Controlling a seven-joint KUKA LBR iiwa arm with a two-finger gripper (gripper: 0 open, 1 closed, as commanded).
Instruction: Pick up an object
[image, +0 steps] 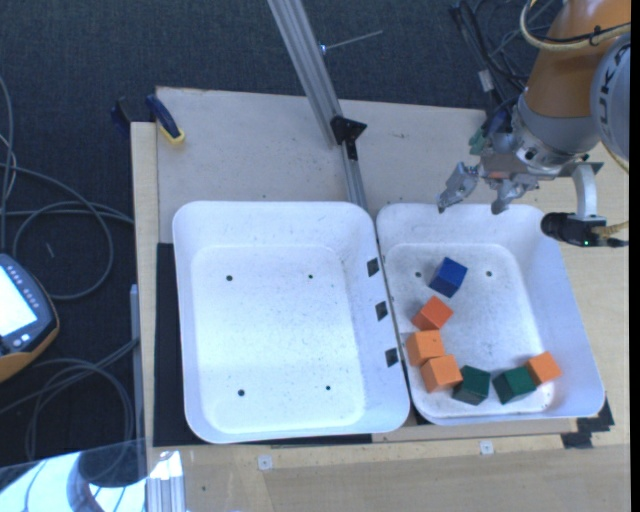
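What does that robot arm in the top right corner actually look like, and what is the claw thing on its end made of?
The arm is a thick rounded body with an orange band and grey casing beside it. Below sits a grey metal wrist, then the gripper, with two thin grey fingers. Dark cables trail behind the arm, and a small black unit sticks out beside it.

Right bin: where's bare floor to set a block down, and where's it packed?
In the right bin, free floor runs right of the blue cube to the right wall, and down the middle above the green cubes. Crowded: orange cubes stacked along the left wall, and the front edge, where green cubes and another orange cube sit. The gripper, open, is above the back rim.
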